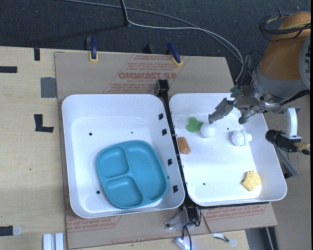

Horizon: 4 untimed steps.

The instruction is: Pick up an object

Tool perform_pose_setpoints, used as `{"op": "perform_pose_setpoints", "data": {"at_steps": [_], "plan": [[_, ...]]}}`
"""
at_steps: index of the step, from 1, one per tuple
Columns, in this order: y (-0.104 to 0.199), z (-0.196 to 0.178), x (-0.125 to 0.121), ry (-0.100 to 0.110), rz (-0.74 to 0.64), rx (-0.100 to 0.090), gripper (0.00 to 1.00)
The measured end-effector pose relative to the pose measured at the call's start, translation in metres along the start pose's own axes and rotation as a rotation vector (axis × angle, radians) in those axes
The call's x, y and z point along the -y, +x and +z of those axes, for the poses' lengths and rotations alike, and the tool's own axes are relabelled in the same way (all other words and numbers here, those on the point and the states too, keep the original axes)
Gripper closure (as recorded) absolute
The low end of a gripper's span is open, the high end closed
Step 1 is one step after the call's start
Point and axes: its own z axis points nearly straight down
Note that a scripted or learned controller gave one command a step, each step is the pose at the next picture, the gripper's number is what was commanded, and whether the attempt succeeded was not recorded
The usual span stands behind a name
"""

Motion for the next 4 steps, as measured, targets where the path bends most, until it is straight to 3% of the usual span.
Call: {"op": "perform_pose_setpoints", "data": {"at_steps": [1,4], "plan": [[0.0,-0.003,-0.001,-0.005,0.0,0.001,0.0],[0.01,0.159,-0.008,0.0,0.0,0.0,0.0]]}}
